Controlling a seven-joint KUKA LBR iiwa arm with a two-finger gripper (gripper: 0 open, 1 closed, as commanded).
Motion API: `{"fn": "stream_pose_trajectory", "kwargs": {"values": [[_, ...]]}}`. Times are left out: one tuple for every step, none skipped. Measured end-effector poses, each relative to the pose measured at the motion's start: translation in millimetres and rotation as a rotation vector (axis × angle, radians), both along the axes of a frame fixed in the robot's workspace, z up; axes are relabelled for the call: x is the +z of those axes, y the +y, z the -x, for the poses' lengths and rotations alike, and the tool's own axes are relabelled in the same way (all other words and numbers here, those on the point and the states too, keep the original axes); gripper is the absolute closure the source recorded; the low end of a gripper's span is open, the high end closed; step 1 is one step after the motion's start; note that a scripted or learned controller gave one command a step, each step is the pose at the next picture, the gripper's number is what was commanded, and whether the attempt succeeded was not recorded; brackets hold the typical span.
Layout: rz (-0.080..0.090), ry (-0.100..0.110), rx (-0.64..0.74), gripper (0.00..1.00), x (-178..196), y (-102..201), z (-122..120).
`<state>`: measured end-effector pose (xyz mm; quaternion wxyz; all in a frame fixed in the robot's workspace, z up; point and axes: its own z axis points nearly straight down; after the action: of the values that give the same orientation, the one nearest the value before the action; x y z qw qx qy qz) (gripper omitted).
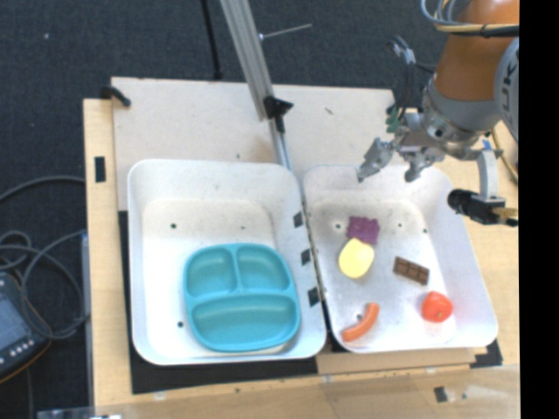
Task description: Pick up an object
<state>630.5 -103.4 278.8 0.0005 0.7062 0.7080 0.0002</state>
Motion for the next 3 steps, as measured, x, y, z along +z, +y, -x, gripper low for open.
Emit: {"fn": "stream_pose_trajectory", "kwargs": {"values": [[0.0, 0.0, -0.001, 0.0, 0, 0, 0], [0.002, 0.005, -0.003, 0.0, -53, -8, -8], [0.001, 0.005, -0.004, 0.0, -95, -11, -8]]}}
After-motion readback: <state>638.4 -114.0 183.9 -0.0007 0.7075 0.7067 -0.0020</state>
